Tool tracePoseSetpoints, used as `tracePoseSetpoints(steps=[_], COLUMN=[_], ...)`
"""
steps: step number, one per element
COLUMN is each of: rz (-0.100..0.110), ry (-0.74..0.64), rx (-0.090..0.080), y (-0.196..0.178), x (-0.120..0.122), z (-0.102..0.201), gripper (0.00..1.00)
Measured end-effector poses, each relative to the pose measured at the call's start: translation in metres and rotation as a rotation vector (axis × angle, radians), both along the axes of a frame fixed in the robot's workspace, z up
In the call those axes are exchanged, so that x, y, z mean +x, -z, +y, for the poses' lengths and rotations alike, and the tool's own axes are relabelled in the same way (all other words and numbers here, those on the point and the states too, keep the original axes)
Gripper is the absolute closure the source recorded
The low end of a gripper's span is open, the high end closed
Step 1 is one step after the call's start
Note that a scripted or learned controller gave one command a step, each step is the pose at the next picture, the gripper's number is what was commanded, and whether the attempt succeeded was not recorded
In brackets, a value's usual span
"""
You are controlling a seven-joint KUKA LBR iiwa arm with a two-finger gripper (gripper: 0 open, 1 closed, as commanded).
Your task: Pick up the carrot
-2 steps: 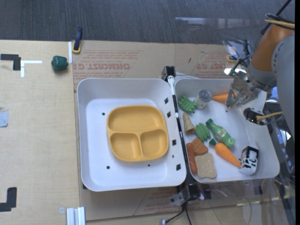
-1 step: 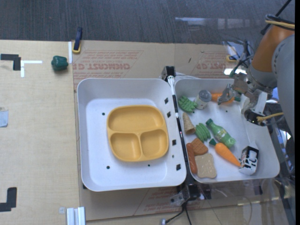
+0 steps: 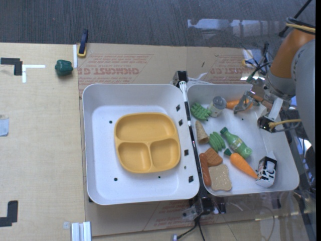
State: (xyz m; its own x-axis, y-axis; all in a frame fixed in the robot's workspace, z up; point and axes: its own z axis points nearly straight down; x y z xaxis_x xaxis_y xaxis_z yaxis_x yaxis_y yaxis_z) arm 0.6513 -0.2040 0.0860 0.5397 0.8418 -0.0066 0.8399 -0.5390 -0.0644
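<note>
The arm (image 3: 296,59) is built of smooth, rounded grey segments, with a broad orange band (image 3: 293,41) wrapping it above the wrist. Below the band sits a paler grey wrist block with metal fittings. Thin dark cables run along the arm, and one loops beside the wrist. The gripper (image 3: 244,104) is small, dark metal with silvery parts; its details are too blurred to make out, perhaps with an orange trace.

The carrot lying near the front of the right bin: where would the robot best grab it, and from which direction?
Probably from straight above, at the middle of the carrot. It lies flat and slanted, so the jaws should close across its narrow width. The green bottle and the black-and-white toy sit close to its ends, leaving the middle freest.
</note>
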Motion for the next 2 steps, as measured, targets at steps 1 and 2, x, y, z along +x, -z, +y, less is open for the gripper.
tracePoseSetpoints(steps=[1,2], rz=[0.012,0.009], ry=[0.255,0.378], rx=[-0.012,-0.015], y=[-0.0073,-0.0081], x=[-0.002,-0.0051], z=[0.0018,0.0045], gripper=[0.0,0.0])
